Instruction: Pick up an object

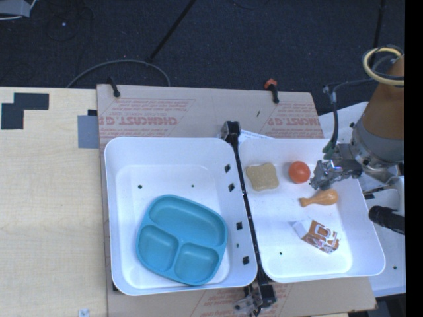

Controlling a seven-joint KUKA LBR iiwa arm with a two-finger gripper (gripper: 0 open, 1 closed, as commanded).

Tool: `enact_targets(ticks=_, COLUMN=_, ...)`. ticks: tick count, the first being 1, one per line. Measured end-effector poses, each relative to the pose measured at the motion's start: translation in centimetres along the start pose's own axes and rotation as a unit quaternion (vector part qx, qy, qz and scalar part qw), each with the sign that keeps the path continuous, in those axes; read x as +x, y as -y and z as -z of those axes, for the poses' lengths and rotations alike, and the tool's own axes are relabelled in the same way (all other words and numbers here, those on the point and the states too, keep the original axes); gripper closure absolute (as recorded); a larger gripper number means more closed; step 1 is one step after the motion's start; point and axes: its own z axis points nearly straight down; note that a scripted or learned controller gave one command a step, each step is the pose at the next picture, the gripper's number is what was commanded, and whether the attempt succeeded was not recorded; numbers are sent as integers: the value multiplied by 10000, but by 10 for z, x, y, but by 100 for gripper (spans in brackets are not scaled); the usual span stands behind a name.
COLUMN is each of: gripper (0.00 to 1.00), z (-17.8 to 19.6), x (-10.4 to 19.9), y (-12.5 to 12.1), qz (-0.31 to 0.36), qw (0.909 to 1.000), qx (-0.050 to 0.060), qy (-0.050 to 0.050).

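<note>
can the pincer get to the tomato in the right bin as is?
Probably yes. The tomato sits alone on the floor of the right bin, apart from the bread slice and the drumstick. The pincer hovers just beside it, nothing between them.

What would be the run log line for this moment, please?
task: pick up an object | gripper: low in right bin, between tomato and drumstick | held: nothing seen | left bin: blue tray

On the desk (46, 210), the left bin (119, 157) holds a divided plate (181, 239), while the right bin (370, 256) holds a sponge (262, 176) left of a tomato (299, 171), a drumstick (319, 199) nearer, and a carton (320, 236) nearest.
</note>
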Motion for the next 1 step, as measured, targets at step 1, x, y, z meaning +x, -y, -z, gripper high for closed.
enact_targets(ticks=1, gripper=100, z=-18, x=46, y=-9, qz=11, qw=10000, qx=44, qy=-15)
